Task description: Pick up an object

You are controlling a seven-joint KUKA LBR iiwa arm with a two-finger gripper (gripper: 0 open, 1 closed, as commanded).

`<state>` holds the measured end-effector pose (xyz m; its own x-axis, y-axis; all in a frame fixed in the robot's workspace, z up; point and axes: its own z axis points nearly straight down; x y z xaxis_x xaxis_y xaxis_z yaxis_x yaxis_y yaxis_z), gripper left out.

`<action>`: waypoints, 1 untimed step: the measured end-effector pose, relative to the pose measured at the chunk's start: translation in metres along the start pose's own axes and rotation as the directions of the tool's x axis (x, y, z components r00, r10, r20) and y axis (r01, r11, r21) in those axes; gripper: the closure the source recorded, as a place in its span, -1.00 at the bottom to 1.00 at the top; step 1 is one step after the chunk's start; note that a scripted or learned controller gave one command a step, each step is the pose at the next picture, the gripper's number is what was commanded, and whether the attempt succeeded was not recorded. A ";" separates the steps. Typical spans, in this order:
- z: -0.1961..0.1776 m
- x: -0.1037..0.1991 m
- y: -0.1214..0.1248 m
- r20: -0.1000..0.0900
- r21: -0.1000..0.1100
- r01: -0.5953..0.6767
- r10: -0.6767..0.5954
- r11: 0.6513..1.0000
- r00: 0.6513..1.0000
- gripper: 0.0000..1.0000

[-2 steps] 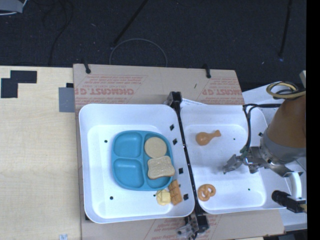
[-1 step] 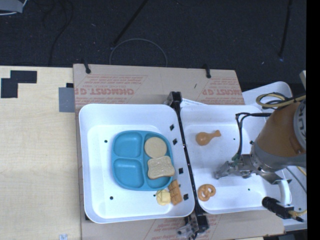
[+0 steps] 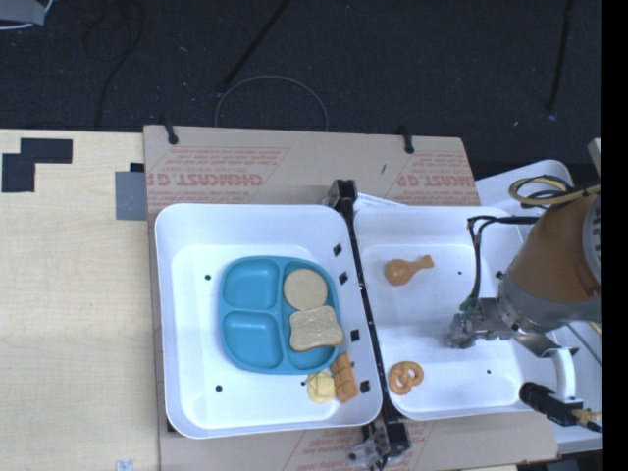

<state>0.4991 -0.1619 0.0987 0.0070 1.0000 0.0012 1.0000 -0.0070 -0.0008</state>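
In the right bin (image 3: 437, 232) a tan chicken drumstick (image 3: 405, 269) lies near the back and a brown pretzel (image 3: 404, 377) lies near the front edge. My gripper (image 3: 465, 331) hangs low over the right side of this bin, to the right of both items and a little above the pretzel's level. The left bin (image 3: 191, 238) carries a blue divided plate (image 3: 251, 312) with a round beige cookie (image 3: 304, 287) and a slice of toast (image 3: 315, 330) on it. A yellow piece (image 3: 320, 388) and an orange waffle-like piece (image 3: 342, 377) rest by the plate's front right corner.
The arm (image 3: 554, 263) comes in from the right over the right bin's edge. A black divider (image 3: 358, 302) runs between the bins. Cardboard (image 3: 304, 170) lies under and behind the bins, and a wooden bench top (image 3: 69, 302) stretches to the left.
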 end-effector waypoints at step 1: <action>-0.062 0.002 -0.003 0.001 -0.002 0.008 -0.008 1.000 1.000 1.00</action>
<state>0.4960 -0.1601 0.1607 -0.0012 1.0000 -0.0001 1.0000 0.0012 0.0016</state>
